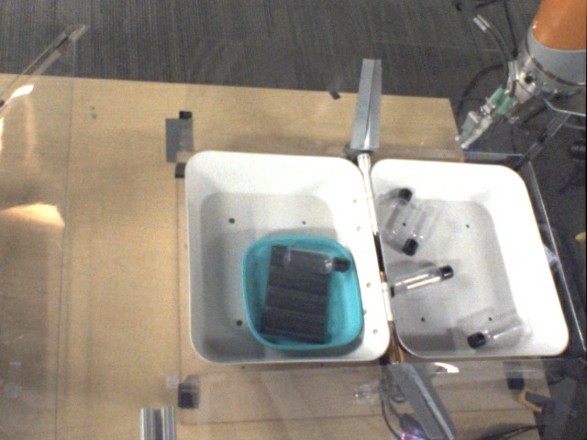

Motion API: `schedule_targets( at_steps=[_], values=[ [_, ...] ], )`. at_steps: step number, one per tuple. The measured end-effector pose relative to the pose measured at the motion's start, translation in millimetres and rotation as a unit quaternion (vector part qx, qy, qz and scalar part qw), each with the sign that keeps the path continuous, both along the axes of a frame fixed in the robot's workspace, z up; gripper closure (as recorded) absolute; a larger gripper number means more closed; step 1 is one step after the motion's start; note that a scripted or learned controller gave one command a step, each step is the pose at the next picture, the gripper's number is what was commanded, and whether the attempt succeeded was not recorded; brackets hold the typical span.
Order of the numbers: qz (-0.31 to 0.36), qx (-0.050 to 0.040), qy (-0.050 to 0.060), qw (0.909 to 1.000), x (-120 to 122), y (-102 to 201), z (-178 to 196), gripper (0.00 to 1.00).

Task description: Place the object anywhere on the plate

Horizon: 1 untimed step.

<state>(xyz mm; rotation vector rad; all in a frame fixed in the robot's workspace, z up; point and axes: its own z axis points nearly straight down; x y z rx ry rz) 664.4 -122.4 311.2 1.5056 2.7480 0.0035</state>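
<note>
The arm (559,26), with its orange band, stands at the far right corner of the scene. Its jaws hang over the dark floor beyond the bench (101,246), just outside the far rim of the right bin (541,246). They are small and pale against a tangle of cables, so I cannot tell whether they are wide or narrow. Nothing can be seen between them.

Everything else lies nearer the camera than the jaws, and most of it to their left. The nearest things are two clear vials (404,220) with black caps. They lie close together in the far left part of the right bin, below the jaws and a little left of them. Further from the jaws, a thin vial (420,280) lies across the bin floor near the shared wall, its cap pointing right. A fourth vial (497,329) rests by the near rim, almost straight below the jaws and well apart from them.

The left bin (211,246) is well to the left of the jaws. In its near right part sits the teal plate (255,264). On the plate lies a dark ribbed block (295,305). A clear capped vial (310,262) lies across the far end of that block, within the plate's rim, its black cap toward the right. This vial is far from the jaws, down and to their left.
</note>
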Motion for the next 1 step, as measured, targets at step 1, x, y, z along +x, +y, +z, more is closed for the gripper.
schedule_targets(
  at_steps=[1],
  values=[
    [0.059,0.0007,0.000,0.9982,5.8,76.8,-48.3,1.00]
  ],
)
